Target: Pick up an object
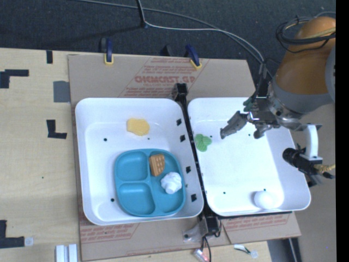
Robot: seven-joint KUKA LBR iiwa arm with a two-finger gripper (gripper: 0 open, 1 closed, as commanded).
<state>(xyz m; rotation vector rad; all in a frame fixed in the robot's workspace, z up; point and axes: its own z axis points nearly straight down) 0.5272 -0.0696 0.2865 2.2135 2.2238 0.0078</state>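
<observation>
My gripper hangs over the right bin, in its upper middle part. Its fingers are spread apart with nothing between them, so it is open. A small green object lies at the right bin's left wall, just left of the nearer fingertip and apart from it. Near that bin's front right corner rests a white ball. In the left bin a yellow lump lies toward the back.
A blue divided plate fills the front of the left bin, holding a brown waffle-like piece and a white crumpled item. A black clamp strip joins the two bins. Cardboard lies under both.
</observation>
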